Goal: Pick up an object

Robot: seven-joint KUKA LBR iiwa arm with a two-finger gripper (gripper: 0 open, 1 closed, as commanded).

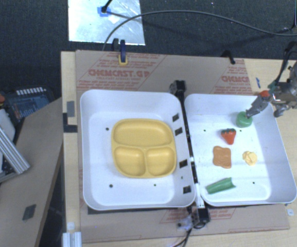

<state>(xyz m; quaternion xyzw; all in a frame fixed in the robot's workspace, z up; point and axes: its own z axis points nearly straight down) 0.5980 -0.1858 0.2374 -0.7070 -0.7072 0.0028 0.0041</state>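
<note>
- The gripper [252, 112] reaches in from the right, over the upper right part of the right bin [279, 138], with the orange band of the arm at the picture's edge
- Its tip comes down at a slant to a round green object [244, 120]; the tip appears to touch the object's top, but whether the object is grasped cannot be told
- How far the tool is open cannot be told from this angle
- Below the green object lies a red strawberry-like piece [229, 135], close by but apart from it
- Lower in the same bin: an orange-brown flat piece [222, 157], a small pale yellow piece [249, 158] just to its right, and a long green piece [220, 185] near the front wall
- The left bin [94, 112] holds a yellow divided tray [142, 147] with three compartments
</note>
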